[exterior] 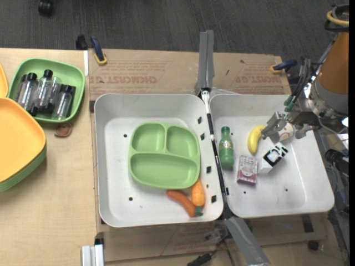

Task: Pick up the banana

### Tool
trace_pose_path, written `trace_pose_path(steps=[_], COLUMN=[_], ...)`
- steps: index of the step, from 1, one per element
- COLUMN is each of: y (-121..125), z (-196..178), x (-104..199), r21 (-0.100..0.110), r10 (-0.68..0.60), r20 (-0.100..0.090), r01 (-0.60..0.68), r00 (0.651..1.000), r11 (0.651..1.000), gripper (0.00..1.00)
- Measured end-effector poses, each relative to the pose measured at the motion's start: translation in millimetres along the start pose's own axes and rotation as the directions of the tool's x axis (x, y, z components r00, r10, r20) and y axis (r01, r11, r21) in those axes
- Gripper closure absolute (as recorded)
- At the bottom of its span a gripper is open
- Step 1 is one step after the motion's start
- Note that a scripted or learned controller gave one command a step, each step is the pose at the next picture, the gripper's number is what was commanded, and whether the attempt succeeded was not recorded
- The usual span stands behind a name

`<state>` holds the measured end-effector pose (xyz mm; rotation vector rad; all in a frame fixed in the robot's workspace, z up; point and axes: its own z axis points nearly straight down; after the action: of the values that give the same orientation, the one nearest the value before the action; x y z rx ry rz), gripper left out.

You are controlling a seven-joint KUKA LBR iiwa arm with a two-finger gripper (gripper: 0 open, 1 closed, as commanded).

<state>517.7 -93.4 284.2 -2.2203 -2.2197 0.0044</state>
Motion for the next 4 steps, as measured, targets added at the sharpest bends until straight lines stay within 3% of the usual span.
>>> trace_pose_path(steps=[1, 2, 3, 4], y=[46.3, 106.9, 85.1, 71.0], z=[59.3, 144.0, 172.6, 192.0], x=[-24.6, -38.6, -52.1, -41.8], r21=[0.0, -0.003, -0.014, -0.003], r10=[-0.078, -0.39, -0.227, -0.03], r20=[0.0, 0.001, 0.0, 0.0], r01=[0.078, 0.39, 0.227, 0.03], r00=[0.997, 0.921, 0.974, 1.0], r11=[0.997, 0.921, 0.974, 1.0], gripper=[0.0, 0.0, 0.0, 0.0])
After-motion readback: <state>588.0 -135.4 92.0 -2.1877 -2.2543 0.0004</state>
